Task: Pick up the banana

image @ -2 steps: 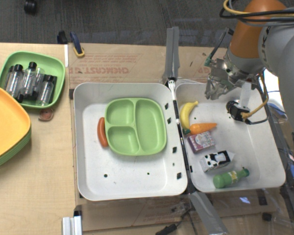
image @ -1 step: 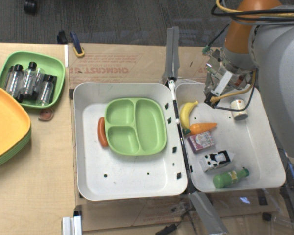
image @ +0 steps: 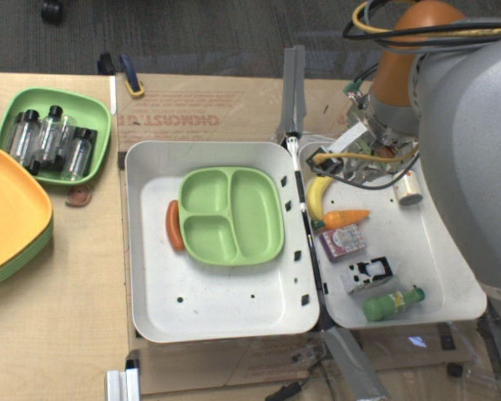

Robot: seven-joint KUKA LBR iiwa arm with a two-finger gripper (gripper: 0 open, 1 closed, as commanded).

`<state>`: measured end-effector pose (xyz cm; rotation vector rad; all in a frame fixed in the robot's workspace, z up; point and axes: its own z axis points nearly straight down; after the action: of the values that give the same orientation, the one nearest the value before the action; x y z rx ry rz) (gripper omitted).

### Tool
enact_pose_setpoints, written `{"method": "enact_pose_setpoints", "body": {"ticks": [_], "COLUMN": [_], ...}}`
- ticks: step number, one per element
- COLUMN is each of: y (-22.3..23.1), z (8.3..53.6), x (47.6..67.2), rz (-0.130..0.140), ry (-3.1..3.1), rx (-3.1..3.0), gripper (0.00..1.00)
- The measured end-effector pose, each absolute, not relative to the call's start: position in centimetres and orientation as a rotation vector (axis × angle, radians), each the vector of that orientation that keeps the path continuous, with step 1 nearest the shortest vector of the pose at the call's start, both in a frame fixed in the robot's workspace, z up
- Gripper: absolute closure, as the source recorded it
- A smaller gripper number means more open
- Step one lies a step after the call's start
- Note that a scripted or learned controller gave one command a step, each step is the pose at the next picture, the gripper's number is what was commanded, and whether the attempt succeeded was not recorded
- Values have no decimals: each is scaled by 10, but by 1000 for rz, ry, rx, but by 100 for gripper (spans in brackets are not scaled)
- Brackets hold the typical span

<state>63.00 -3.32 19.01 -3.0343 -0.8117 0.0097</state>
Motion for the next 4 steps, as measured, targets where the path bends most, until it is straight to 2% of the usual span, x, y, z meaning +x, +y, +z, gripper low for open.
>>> {"method": "enact_pose_setpoints", "body": {"ticks": [1,2,3,4], "y": [78,151,171,199], "z": [234,125,93,97], "x": [637,577,508,528], "rz": [5,8,-4,6], "ry": [-575,-650,-710,-528], "rx": [-3089,-3075,-3062,-3099], "gripper": [100,100,100,100]}}
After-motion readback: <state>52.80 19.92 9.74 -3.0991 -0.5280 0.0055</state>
